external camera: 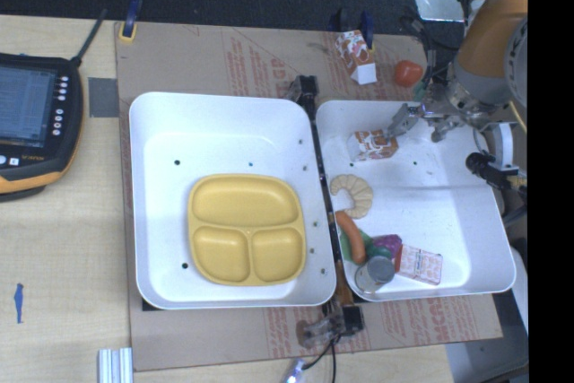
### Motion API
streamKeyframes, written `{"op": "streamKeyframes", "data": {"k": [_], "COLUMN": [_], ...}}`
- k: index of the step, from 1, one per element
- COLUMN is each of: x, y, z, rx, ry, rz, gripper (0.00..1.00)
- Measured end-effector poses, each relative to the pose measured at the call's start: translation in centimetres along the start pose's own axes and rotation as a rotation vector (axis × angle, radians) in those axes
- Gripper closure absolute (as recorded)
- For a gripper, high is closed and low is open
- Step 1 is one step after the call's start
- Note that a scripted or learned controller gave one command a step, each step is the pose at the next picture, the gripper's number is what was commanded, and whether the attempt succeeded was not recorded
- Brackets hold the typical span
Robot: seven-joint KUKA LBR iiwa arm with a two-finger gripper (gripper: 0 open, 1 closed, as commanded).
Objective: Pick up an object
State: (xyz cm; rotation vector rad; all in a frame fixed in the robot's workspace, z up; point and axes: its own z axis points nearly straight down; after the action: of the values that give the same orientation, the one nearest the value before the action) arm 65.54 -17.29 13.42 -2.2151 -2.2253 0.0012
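Pale wood bench (54,265) runs under everything, with a teach pendant (31,123) at far left and brown cardboard beneath the two bins. Next comes the left bin (161,130), bearing a yellow divided tray (247,227). In the right bin (475,220) lie a croissant (352,193), a carrot (351,236), a tin can (372,274), a red-and-white packet (419,265) and, near the back wall, a small printed carton (374,143). The gripper (405,118) hovers just beside that carton (likeliest target, I judge); whether it is spread or closed I cannot tell. Risk: the carton sits close to the bin wall, so a descent slightly off could nudge it aside or clip the rim.
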Motion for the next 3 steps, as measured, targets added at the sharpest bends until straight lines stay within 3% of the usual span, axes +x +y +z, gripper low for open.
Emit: {"op": "streamKeyframes", "data": {"k": [1, 2, 3], "x": [6.3, 5.2, 1.8], "y": [-8.0, -2.2, -0.4], "z": [4.3, 4.2, 4.3], "rx": [0.004, 0.001, 0.036], "ry": [-0.001, -0.001, 0.014], "rz": [-0.001, 0.0, -0.005], "gripper": [0.0, 0.0, 0.0]}}
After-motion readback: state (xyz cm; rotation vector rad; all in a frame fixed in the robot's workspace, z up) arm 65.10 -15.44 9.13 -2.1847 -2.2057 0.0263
